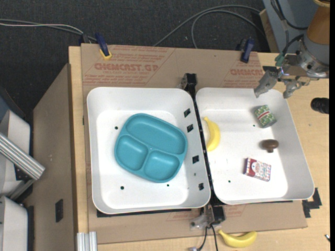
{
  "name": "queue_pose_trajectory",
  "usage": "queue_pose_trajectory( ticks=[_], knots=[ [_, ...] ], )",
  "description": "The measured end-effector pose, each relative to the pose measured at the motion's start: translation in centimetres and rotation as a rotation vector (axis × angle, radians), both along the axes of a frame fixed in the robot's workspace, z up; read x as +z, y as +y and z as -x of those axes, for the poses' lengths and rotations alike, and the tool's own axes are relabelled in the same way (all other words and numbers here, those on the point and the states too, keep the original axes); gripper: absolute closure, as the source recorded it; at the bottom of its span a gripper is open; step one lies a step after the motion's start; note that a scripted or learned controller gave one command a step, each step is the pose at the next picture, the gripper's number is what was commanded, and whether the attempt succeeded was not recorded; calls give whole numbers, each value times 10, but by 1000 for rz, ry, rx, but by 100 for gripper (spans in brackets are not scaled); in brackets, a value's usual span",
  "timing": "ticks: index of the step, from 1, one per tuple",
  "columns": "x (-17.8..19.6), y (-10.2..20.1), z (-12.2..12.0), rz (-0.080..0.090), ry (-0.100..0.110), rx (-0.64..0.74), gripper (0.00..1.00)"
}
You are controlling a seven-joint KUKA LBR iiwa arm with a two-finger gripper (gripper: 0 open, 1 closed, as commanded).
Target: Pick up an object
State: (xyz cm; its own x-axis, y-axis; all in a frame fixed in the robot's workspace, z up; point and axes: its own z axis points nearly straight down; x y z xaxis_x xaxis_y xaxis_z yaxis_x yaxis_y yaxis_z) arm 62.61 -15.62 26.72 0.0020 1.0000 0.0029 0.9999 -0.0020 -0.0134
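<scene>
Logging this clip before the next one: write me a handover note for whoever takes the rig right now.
Gripper: open, holding nothing, above the right bin's far edge.
Right bin: green packet nearest the gripper, brown lump nearer the camera, red-and-white box closer still, banana along the left wall.
Left bin: blue tray.
A second banana lies on the bench outside the bins.
Done: nothing picked.
Left: descend on an object, probably the packet, close, lift.

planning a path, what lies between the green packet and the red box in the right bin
A small brown object lies between the green packet and the red box in the camera view.
</scene>
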Motion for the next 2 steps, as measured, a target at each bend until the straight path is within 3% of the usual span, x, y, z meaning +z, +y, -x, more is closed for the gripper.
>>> queue_pose_trajectory(
  ticks=[1,2],
  knots=[
    [7,0,-2,2,-13,3,0],
    [-37,1,5,1,-8,2,0]
  ],
)
